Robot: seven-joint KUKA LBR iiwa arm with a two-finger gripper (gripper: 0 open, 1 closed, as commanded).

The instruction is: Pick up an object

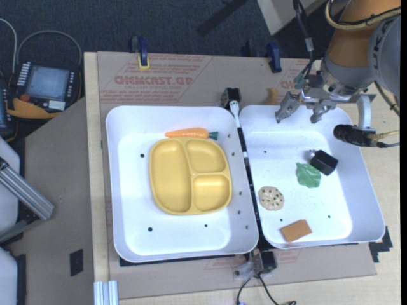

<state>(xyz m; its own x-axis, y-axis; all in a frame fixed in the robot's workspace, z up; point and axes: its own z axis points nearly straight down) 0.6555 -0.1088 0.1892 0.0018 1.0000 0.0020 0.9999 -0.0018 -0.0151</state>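
Note:
My gripper (300,110) hangs over the far rim of the right bin (356,224), its two fingers spread apart with nothing between them. Inside that bin lie a black block (323,161), a green leafy piece (308,175) touching it, a round speckled cookie (271,197) and a tan cracker (296,230). All of these sit nearer the front than the gripper. In the left bin (127,221) a yellow divided plate (190,174) rests in the middle, with an orange carrot (187,133) just beyond its far edge.
The bins stand on a cardboard sheet (184,72) held by blue clamps (143,51) at the back. A black connector (231,96) sits between the bins' far corners. A pendant with a screen (44,84) lies off the bench at left.

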